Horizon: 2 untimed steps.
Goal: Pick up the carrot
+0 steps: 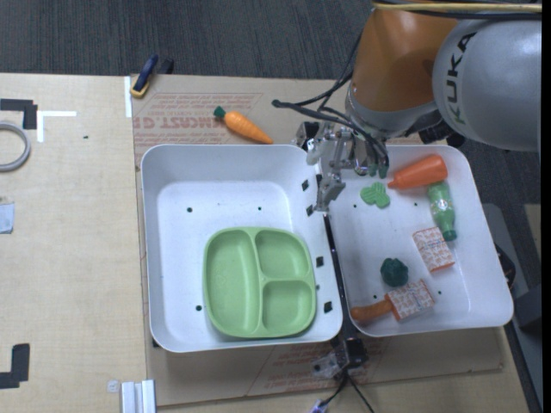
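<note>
A large orange carrot [419, 171] lies in the right bin [482, 231] near its far edge, tip pointing left, with a green leafy piece [374, 195] just below that tip. A smaller carrot [244, 126] with a green top rests on the cardboard beyond the left bin [164, 231], outside both bins. My gripper [330, 181] hangs over the wall between the two bins at their far end. It is left of the large carrot and right of and below the small one, touching neither.
The left bin holds a green divided plate [258, 280]. In the right bin are a green bottle [442, 211], two red-patterned packets [433, 249] [411, 298], a dark green lump [394, 271] and an orange piece [370, 312]. A blue marker [145, 75] lies at the far left.
</note>
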Motion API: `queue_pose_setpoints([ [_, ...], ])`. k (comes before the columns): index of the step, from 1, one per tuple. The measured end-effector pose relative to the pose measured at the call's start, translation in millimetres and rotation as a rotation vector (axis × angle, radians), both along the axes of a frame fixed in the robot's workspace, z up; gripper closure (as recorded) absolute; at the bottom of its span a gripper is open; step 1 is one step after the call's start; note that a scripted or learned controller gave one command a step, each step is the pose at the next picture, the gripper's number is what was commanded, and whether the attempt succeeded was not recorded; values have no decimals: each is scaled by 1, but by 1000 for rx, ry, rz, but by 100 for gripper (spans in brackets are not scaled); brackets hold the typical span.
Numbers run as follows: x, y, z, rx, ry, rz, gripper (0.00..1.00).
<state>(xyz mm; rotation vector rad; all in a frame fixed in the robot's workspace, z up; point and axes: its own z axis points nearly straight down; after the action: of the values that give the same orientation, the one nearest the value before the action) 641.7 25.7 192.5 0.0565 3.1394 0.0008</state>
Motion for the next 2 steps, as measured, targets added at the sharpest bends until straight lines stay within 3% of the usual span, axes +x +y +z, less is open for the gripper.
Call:
queue_pose_setpoints([
  [1, -28, 107, -20, 0, 0, 31, 0],
  [2, -61, 160, -10, 0, 1, -10, 0],
])
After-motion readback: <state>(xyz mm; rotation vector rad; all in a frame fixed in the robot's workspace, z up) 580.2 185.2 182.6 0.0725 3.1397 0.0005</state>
